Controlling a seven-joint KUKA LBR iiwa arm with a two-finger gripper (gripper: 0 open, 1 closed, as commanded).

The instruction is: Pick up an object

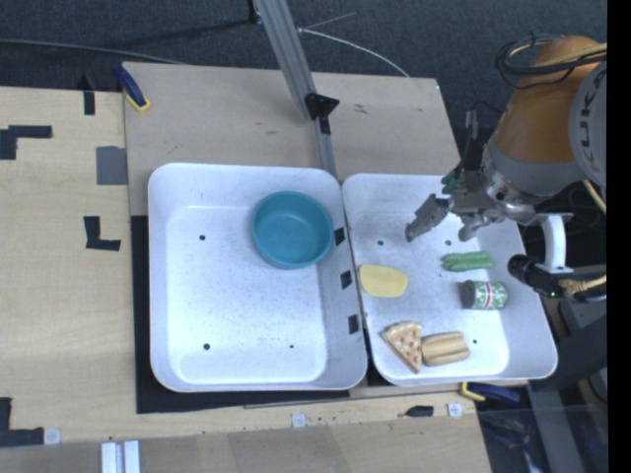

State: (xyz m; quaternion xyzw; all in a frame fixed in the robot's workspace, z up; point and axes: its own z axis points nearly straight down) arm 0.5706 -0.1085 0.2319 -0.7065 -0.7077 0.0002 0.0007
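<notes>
- Hovering over the right bin (513, 363), the gripper (446, 223) has its fingers spread apart, gripping nothing.
- Below it lie a green pod (466, 260), small can (483, 295), yellow piece (383, 281), pizza slice (402, 345) and bread roll (444, 347).
- A blue bowl (292, 229) sits in the left bin (197, 343) on the wooden bench (59, 294).

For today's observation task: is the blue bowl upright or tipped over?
Upright. The bowl sits in the left bin with its round rim and inside facing up, and nothing is visible inside it.
</notes>
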